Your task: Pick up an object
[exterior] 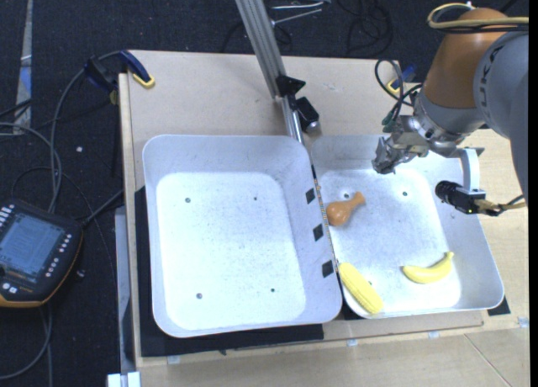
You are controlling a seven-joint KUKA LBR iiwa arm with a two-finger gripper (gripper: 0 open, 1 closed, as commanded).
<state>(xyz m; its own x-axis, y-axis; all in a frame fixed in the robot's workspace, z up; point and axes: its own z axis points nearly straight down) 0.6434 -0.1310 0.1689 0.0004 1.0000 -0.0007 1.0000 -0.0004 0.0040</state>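
Three objects lie in the right bin [475, 246]. An orange-brown toy drumstick [344, 209] rests near the bin's left wall. A yellow corn cob [361, 288] lies at the front left corner, and a yellow banana [429, 268] lies near the front right. My gripper [387, 161] hangs over the back part of the right bin, up and to the right of the drumstick. Nothing shows between its tips.
The left bin [164, 209] sits beside the right one, their walls meeting in the middle. A slanted metal rail [267, 49] with a black clamp runs behind the bins. A black sensor and cables [458, 196] hang at the right bin's right rim. A teach pendant [29, 251] lies far left.
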